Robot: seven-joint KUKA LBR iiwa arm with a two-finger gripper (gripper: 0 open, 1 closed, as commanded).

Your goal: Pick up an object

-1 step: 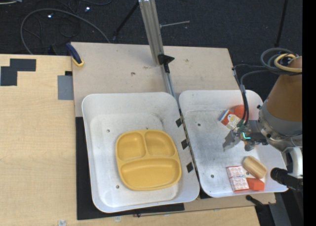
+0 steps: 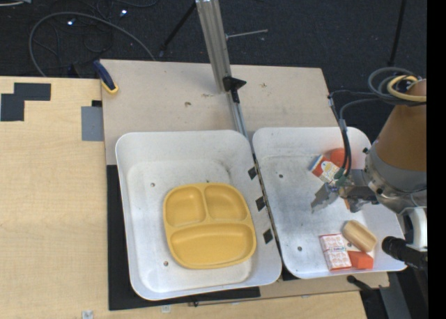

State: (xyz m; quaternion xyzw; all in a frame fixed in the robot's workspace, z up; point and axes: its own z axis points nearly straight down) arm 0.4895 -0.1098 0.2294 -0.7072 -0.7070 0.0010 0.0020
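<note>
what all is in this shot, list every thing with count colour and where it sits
white bins: 2, white, side by side on the bench
divided plate: 1, yellow, three compartments, in the left bin
carton: 1, orange and white, right bin, far side, by the gripper
bread roll: 1, tan, right bin, near corner
small packet: 1, red and white, right bin, beside the roll
orange piece: 1, orange, right bin near edge, under the roll
metal post: 1, silver, behind the bins
arm: 1, grey with orange band, from the right
gripper: 1, dark, above the right bin
</note>
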